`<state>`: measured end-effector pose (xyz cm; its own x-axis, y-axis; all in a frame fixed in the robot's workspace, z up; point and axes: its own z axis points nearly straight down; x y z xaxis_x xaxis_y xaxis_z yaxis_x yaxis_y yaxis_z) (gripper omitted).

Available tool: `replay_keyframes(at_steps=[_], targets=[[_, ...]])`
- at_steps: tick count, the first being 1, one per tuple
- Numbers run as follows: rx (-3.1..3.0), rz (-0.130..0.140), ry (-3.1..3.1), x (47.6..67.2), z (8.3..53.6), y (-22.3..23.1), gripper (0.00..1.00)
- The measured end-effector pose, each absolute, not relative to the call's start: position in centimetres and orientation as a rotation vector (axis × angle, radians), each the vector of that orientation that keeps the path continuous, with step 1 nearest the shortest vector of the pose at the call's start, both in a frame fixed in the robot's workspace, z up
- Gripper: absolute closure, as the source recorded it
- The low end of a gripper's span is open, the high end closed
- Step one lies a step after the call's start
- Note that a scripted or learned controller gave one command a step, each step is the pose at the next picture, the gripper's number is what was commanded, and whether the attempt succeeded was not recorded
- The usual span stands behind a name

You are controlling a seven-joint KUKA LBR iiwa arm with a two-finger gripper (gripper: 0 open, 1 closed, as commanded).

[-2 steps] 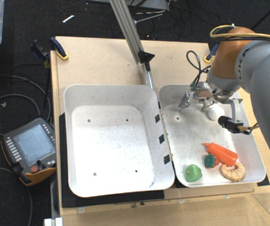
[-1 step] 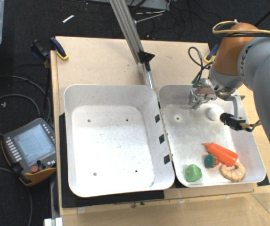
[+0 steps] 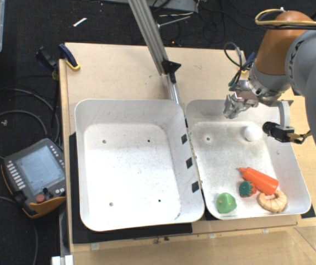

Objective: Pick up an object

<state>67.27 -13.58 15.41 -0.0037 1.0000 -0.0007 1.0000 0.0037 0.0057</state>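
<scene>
The right bin (image 3: pixel 213 148) holds a small white ball (image 3: pixel 251 132) near its far side. At its near right lie an orange carrot-shaped toy (image 3: pixel 260 179), a small dark green piece (image 3: pixel 246 189), a green round toy (image 3: pixel 226 202) and a tan ring-shaped pastry (image 3: pixel 273 201). My gripper (image 3: pixel 233 109) hangs above the bin's far edge, left of and beyond the white ball, apart from every object. Nothing shows between its fingers.
The left bin (image 3: pixel 127 159) lies beside the right one. A metal pole (image 3: pixel 149 29) slants from the top to the bins' shared far corner. A teach pendant (image 3: pixel 33 173) sits on the floor at left. Cables run off the bench's left side.
</scene>
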Motion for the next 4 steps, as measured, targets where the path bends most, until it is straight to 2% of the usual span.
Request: replay_keyframes(at_steps=[1,2,4], targets=[[2.219,0.005,2.216,66.8,20.1,-14.0,1.00],[2.218,0.003,2.221,66.9,21.5,-14.0,1.00],[2.215,-0.001,2.233,61.4,21.1,-3.5,1.00]])
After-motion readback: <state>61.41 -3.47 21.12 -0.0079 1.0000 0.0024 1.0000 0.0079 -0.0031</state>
